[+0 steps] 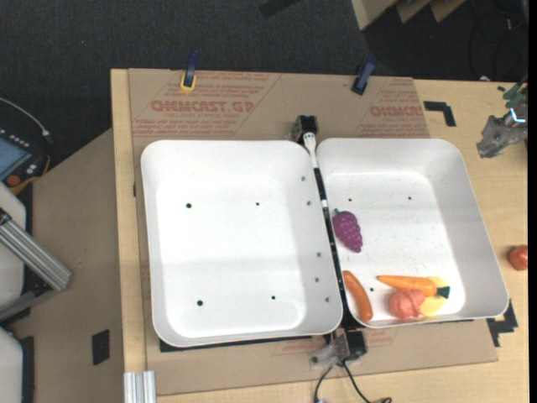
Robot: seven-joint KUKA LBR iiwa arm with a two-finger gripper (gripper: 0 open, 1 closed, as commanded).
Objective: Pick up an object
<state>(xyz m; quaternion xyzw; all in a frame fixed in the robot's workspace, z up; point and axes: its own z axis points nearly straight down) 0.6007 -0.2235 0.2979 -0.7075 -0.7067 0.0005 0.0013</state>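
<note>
Cardboard-topped bench: right bin holds purple grapes, carrot; gripper state unclear.

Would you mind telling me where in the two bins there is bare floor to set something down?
The left bin has bare floor from wall to wall. In the right bin, the far half beyond the purple grapes is free. Its near edge is crowded: sausage, carrot, pink and yellow pieces.
</note>
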